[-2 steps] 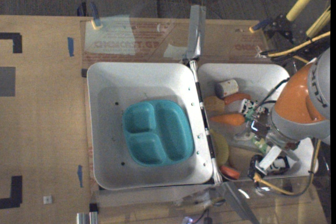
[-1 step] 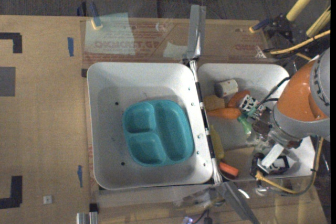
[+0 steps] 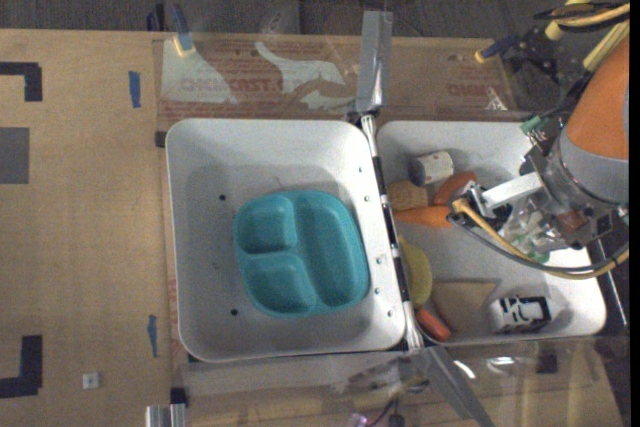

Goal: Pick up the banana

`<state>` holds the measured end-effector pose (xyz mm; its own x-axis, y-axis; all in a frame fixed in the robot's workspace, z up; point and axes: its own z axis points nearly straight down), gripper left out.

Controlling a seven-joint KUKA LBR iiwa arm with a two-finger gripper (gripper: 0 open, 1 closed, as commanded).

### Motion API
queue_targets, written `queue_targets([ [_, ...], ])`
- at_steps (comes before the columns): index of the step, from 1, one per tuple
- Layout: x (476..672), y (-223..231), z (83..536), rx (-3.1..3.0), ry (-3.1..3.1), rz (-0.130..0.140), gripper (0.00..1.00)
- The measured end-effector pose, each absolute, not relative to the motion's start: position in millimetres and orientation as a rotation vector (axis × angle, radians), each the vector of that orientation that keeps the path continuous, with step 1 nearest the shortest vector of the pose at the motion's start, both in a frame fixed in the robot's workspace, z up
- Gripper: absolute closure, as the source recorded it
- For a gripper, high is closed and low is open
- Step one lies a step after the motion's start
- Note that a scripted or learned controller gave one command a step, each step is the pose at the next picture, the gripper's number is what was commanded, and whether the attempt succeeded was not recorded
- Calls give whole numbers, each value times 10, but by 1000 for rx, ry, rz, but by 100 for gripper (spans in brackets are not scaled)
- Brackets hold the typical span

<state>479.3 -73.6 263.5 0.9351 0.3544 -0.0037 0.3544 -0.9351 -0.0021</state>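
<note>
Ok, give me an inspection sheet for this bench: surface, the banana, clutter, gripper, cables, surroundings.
Surface: two white bins; left bin, right bin.
Job's things: banana, yellow, against the right bin's left wall, lying free.
Clutter: teal divided tray in the left bin; orange carrot-like piece, tan wedge, black-and-white box in the right bin.
Gripper: gripper low over the right bin, right of the banana; finger state unclear.
Cables: yellow cable looping below the wrist.
Surroundings: blue tape on the wooden bench.

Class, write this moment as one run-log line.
end effector: over right white bin | curved yellow banana: at bin's left wall, ungrasped | teal divided plate: left bin
</note>
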Motion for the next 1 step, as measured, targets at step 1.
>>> queue_targets([
  [1,4793,-734,2635,-3089,-565,6,0],
])
